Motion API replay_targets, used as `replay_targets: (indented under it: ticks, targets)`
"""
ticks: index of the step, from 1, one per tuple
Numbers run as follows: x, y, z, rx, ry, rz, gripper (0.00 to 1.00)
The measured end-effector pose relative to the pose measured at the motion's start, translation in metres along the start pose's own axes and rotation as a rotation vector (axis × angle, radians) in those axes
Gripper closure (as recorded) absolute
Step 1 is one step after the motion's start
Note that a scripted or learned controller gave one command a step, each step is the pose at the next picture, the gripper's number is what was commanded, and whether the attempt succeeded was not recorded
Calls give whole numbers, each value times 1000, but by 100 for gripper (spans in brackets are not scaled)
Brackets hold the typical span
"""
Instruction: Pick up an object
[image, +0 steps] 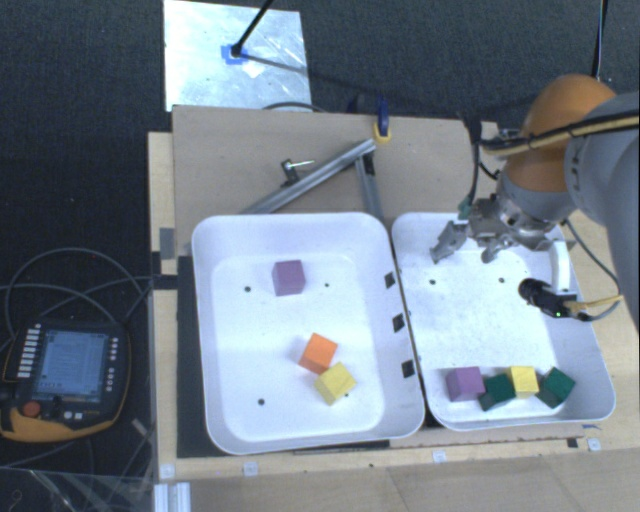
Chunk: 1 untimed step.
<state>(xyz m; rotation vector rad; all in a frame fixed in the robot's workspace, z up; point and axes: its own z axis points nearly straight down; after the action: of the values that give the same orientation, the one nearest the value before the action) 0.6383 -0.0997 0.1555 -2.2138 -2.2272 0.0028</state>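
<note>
We see the gripper (468, 240) hanging over the right bin's (590, 345) far edge, fingers spread and seemingly grasping nothing. Along that bin's near wall huddle a purple cube (464, 382), two green cubes and a yellow cube (524, 379), leaving its middle floor open.

Bins (215, 400) — glossy white plastic.

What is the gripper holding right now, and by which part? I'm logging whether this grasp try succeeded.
Nothing is held. The gripper hangs open over bare floor at the far end of the right bin, with no block between its fingers.
</note>
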Motion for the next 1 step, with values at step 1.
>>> replay_targets:
  ticks: [1]
  targets:
    - [-5,-9,55,2,0,4,0]
